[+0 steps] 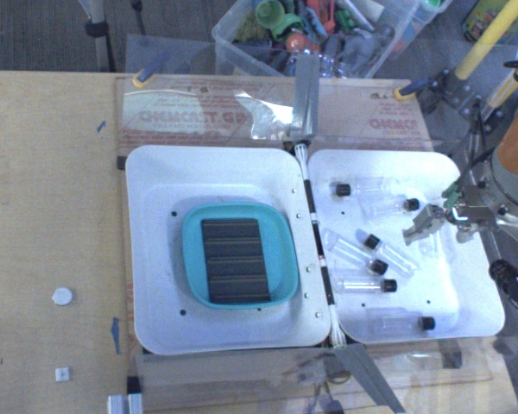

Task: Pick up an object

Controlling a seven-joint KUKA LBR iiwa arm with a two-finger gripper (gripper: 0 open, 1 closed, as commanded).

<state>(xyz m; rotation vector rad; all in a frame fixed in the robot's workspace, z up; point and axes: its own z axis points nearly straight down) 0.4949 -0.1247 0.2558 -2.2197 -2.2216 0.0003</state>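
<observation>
Two white bins sit side by side on the worktop (pixel 43 188). The left bin (pixel 155 179) carries a teal tray (pixel 194 231) with a dark ribbed insert (pixel 235 260) lying in it. The right bin (pixel 475 304) holds several clear vials with black caps, scattered: one at far left (pixel 356 188), one further right (pixel 397 203), two near the middle (pixel 356 247) (pixel 388 261), one below them (pixel 367 285), one near the near edge (pixel 406 323). The tool (pixel 417 228) is over the right side of the right bin, fingers pointing left; they stand narrowly parted with nothing visible between them. A clear vial (pixel 425 247) lies just beneath the fingertips. A clear tub of coloured toys (pixel 328 15) stands beyond the bins.
</observation>
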